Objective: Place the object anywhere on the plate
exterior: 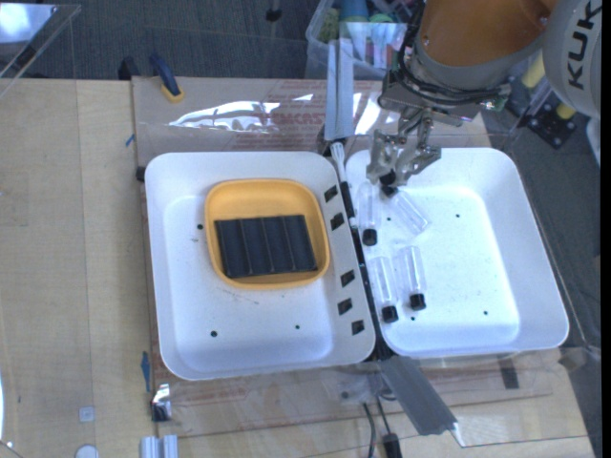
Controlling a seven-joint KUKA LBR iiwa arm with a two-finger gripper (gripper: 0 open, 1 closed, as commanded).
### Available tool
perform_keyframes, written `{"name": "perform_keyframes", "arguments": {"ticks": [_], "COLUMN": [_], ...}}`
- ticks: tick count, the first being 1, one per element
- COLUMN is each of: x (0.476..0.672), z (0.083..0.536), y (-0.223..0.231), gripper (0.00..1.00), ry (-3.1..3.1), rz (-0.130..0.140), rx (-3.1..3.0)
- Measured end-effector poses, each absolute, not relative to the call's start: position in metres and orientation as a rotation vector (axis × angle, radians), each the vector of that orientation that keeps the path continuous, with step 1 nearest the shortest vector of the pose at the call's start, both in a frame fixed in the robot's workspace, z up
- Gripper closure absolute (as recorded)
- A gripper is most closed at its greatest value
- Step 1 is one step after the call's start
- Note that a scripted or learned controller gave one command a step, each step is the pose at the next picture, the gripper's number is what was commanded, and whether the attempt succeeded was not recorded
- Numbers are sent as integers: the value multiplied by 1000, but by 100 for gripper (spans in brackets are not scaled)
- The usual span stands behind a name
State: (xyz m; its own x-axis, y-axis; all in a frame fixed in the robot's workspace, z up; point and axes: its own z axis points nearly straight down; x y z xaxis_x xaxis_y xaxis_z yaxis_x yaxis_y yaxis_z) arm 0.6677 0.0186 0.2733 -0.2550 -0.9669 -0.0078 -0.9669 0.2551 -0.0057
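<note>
Two white bins (286,351) sit side by side; "KU" reads on the arm (573,27). Gripper (389,181) hangs over clear vials (399,280); whether it's apart or together, I can't tell.

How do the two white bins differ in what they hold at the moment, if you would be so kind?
The left bin holds a yellow plate bearing a dark ribbed slab; the right bin holds small clear vials with black caps. The gripper hangs over the right bin, not the left bin. Both are shallow and white.
</note>
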Motion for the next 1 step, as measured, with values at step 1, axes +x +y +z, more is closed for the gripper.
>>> {"name": "perform_keyframes", "arguments": {"ticks": [1], "x": [667], "z": [245], "y": [59], "gripper": [100], "ry": [2267], "rz": [6], "rx": [-2169]}}
